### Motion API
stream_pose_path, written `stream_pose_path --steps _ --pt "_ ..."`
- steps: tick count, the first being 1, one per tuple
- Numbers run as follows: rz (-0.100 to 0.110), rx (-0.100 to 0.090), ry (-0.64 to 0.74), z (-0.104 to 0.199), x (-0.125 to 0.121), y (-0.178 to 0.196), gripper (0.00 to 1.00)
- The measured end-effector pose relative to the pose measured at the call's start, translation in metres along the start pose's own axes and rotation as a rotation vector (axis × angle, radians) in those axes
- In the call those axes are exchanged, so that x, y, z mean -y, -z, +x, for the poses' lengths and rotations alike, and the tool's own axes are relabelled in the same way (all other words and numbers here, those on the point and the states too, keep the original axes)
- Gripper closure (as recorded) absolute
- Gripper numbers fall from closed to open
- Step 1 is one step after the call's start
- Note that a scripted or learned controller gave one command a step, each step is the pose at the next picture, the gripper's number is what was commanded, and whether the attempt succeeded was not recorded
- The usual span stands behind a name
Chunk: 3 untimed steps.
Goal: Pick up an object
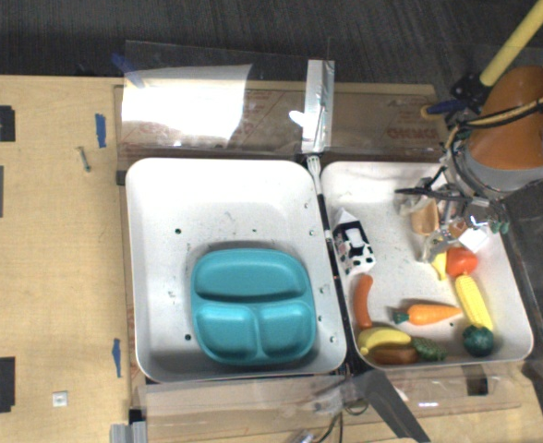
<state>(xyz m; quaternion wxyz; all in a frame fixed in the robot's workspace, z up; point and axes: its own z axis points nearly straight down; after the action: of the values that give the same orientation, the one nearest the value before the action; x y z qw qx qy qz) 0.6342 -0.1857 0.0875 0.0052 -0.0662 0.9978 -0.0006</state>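
My gripper [449, 218] hangs low over the right bin [382, 185], in its upper right part, under the orange band of the arm [519, 118]. A tan bread-like piece [425, 218] lies right beside it on the left. A red tomato [462, 261] sits just below it. Further toward the front lie a yellow corn cob [473, 301], a carrot [428, 315], a red sausage [362, 301], a banana [385, 338], a green leafy piece [430, 349] and a dark green ball [478, 340]. A black-and-white toy [351, 245] rests by the bin's left wall.
The left bin [161, 210] holds a teal divided plate [251, 305] toward its front. A clear plastic sheet [188, 109] and a metal bracket [316, 109] stand behind the bins. Cables [465, 100] hang from the arm at the upper right.
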Motion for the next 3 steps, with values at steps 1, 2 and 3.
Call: stream_pose_path --steps 1,2,3 --pt "0.001 -0.003 -0.085 0.065 0.03 0.001 0.0" --pt "0.001 -0.001 -0.009 0.116 -0.004 0.003 0.0" --pt "-0.002 0.003 0.099 0.012 -0.039 0.001 0.0"
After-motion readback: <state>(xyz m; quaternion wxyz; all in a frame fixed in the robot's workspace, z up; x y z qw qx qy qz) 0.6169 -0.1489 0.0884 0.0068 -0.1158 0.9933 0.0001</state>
